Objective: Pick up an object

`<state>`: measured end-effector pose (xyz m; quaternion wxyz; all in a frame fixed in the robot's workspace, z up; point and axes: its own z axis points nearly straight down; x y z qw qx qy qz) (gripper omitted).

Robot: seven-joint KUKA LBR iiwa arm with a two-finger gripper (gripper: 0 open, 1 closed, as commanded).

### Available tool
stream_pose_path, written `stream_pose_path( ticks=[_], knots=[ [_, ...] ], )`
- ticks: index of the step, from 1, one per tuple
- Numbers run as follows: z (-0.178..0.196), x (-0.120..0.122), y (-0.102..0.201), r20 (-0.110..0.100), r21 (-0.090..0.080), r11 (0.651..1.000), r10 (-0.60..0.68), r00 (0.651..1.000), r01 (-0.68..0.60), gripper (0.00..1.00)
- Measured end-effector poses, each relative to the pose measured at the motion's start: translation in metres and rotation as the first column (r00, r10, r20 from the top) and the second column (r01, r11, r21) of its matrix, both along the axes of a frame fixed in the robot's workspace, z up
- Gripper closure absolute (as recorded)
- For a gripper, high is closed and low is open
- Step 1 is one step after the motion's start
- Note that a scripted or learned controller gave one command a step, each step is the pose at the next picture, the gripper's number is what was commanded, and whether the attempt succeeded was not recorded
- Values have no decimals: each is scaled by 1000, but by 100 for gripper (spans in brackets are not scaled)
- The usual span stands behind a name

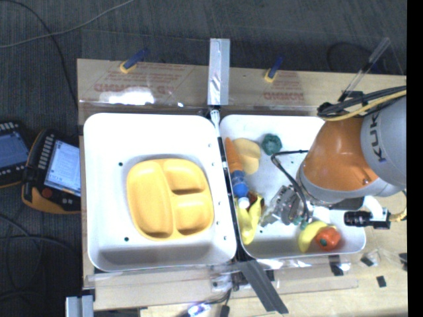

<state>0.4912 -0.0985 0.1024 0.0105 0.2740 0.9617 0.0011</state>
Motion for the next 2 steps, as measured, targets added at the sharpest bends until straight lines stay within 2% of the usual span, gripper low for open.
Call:
stream_pose_path(
  ticks=[1,2],
  knots=[
    [-10,7,-3,-13,2,983,185,983,-185,100],
    [81,46,12,-21,3,999,-32,999,32,100]
  ],
)
